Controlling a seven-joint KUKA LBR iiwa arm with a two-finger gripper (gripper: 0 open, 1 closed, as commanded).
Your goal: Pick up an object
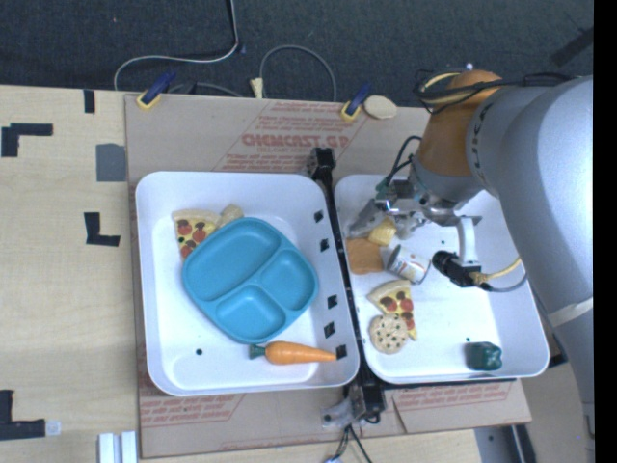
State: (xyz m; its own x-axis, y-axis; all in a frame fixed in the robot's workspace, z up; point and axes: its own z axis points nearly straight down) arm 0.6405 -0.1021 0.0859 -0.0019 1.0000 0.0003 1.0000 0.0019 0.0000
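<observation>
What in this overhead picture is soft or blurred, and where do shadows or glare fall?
Camera view: lighting is even; the blue tray casts a soft shadow in the left bin; the grey arm, close to the lens, looks blurred; the gripper area is too soft to read; no strong glare.

Blue tray [251,280] hides part of pizza slice [195,230].

A brown cardboard sheet [280,143] lies beneath both bins. Two blue-yellow clamps [154,93] grip its far edge. White cable [231,27] crosses the dark floor.
</observation>
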